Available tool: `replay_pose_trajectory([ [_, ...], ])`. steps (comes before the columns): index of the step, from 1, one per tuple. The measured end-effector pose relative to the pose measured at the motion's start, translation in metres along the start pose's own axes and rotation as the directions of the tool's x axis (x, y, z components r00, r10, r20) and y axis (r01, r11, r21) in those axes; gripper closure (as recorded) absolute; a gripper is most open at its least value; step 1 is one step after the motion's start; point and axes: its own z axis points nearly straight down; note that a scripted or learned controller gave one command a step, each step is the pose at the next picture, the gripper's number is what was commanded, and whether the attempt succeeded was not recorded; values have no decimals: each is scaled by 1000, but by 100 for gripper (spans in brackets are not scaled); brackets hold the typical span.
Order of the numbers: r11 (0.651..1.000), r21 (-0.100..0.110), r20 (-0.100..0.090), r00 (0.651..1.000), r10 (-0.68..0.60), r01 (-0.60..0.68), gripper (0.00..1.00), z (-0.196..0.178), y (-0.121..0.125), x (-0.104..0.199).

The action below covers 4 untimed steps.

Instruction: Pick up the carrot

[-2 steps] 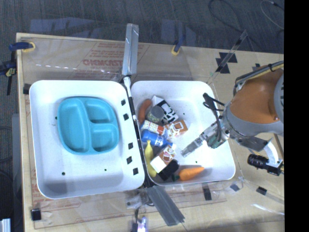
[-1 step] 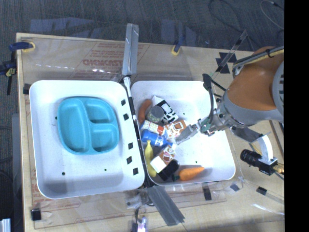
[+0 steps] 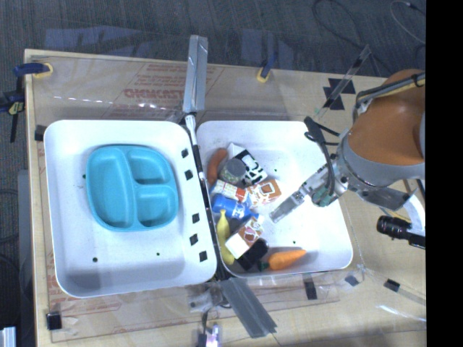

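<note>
Carrot (image 3: pixel 287 258) at the right bin's (image 3: pixel 329 147) near edge, black block (image 3: pixel 252 255) touching its left end, clutter heaped beyond, gripper (image 3: pixel 281 210) hanging over bare floor farther back, nothing visibly in it, opening impossible to tell, blue tray (image 3: pixel 132 186) in left bin (image 3: pixel 65 150)

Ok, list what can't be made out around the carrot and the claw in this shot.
- Carrot: its left end is hidden behind a black item in the camera view.
- Claw: too small and blurred to judge its opening.
- Arm: its upper part is cut off by the right edge.
- Clutter pile: packages overlap, labels too small to read.
- Right bin: its floor under the pile is covered.
</note>
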Motion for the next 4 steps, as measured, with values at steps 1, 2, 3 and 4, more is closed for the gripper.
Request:
replay_pose_trajectory([
  [1,986,-2,2,986,169,-169,0,-27,19,28],
  [2,972,2,-2,972,237,-237,0,110,3,5],
  [3,995,-1,0,995,97,-97,0,126,-21,-34],
  [4,999,-1,1,999,43,-43,0,25,-21,-35],
])
